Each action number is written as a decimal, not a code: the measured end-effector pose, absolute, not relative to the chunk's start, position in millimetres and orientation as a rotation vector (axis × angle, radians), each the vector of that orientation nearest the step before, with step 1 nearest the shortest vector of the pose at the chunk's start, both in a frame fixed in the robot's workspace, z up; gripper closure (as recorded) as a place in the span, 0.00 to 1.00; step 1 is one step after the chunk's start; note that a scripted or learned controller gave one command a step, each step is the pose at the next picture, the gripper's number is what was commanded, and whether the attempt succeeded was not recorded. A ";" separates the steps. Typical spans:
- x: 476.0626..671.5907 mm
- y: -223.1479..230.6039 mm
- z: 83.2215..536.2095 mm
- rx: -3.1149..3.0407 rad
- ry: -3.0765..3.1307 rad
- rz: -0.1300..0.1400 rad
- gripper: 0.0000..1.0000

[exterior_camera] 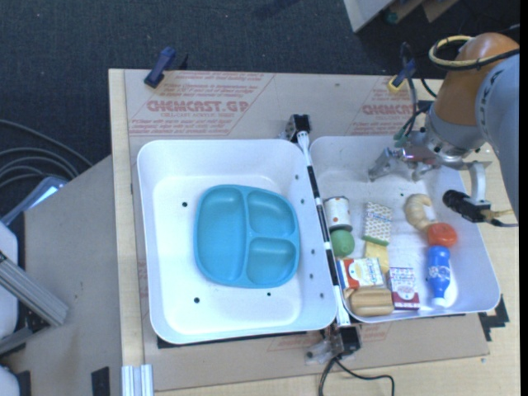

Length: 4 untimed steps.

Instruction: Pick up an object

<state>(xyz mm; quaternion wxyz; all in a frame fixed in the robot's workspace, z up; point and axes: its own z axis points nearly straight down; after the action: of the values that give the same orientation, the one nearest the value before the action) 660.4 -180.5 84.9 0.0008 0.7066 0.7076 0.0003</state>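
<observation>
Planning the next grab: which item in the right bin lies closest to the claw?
The beige potato-like piece, just below the claw; the orange ball and blue-and-white bottle lie farther down.

bins (165, 246): glossy white plastic | tray (246, 236): matt blue, likely plastic | bench (206, 106): paper-faced

Place: a robotics lab — a test bench, not a home.
Bench: a brown board sheet (247, 97) printed "CHEMCAST", held by a blue clamp (158, 67).
Floor: dark carpet (124, 15), grey cables (33, 163) looping at the left.
Rig: two shallow white plastic bins (157, 246) side by side — a grey arm with an orange band (474, 81) above.
</observation>
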 end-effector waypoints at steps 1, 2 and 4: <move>661.2 -180.6 95.8 2.215 2.221 0.002 1.00; 661.1 -180.5 95.6 2.215 2.221 0.001 0.00; 666.6 -91.0 85.0 2.222 2.224 0.000 0.00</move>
<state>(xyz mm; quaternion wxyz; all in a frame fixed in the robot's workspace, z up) 666.6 -91.0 85.0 -0.0013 0.7067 0.7075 -0.0001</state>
